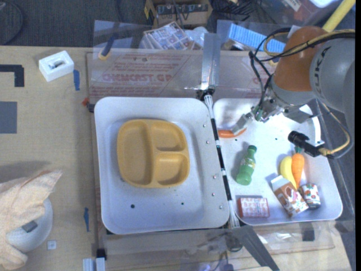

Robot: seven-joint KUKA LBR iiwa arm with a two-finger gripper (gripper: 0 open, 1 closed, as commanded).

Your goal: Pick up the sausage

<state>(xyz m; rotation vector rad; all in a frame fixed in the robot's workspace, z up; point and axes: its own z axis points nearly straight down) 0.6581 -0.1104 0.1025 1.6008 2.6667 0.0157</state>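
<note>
A white box (56,65) is sitting on the bench (39,129) at far left, with a pale cloth (25,193) bunching up below it near the front edge. Behind the bins, a clear plastic sheet (141,75) is showing faint red lettering, too washed out to read in full.

The left bin (110,208) is carrying a yellow divided plate (152,152), lying flat near its middle.

In the right bin (333,208), the sausage (231,132), a thin orange piece, is lying near the back left corner, just beside the wall between the bins. The gripper (247,120) is reaching down over it, its tip just beside the sausage's right end; whether the claw is released or clenched cannot be told from here, and nothing is showing between its tips.

Toward the front, a green bottle (246,165) is lying tilted, and a red can (253,206) with a printed label, unreadable, is resting on its side near the front wall. Further right, a banana (287,170) and a carrot (298,168) are lying touching, above a small carton (287,196) and a small can (311,196), both with red and white print too small to read.

The arm (333,78) is stretching in from the right, its orange band (299,61) catching the light.
</note>
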